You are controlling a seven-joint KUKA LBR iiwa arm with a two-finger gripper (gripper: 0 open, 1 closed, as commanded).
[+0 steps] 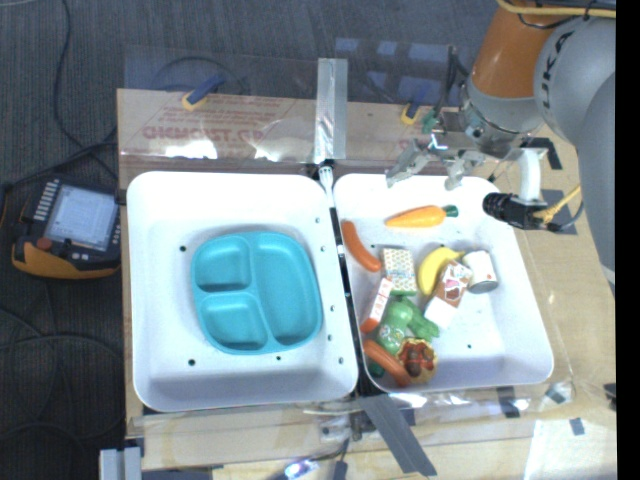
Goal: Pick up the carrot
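The gripper (430,168), fingers spread open and holding nothing, hovers over the far rim of the right bin (520,308), with the carrot (418,217) lying free just nearer the camera, long axis crosswise, green end toward the arm.

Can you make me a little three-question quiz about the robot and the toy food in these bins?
1. True or false: the carrot lies in the right bin.
2. Which thing sits in the left bin? A) banana B) blue divided tray C) sausage
3. Fill in: the gripper hangs open just above the ______.

Key:
1. True; it lies near the bin's far wall.
2. B. The banana and sausage are in the right bin.
3. Carrot; nothing is between the fingers.
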